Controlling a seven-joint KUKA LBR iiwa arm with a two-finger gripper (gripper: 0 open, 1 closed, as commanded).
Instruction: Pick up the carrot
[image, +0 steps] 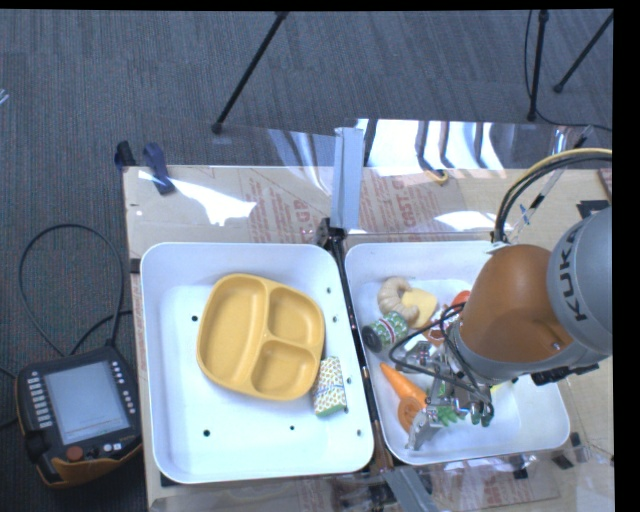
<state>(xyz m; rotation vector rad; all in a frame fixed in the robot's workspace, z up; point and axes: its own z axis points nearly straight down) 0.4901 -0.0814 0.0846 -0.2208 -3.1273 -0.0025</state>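
Hovering fingers (432, 425) beside carrot (402, 381), spread unclear, right bin (545, 425)

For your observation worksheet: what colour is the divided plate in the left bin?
Yellow. The divided plate shows plainly in the camera view.

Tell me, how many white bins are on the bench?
2. The left bin holds a yellow plate; the right bin holds the carrot under the arm.

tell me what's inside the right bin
Inside the right bin: the carrot, a small can, a beige piece with a yellow one, something red. The arm covers the bin's middle, hiding whatever lies under it.
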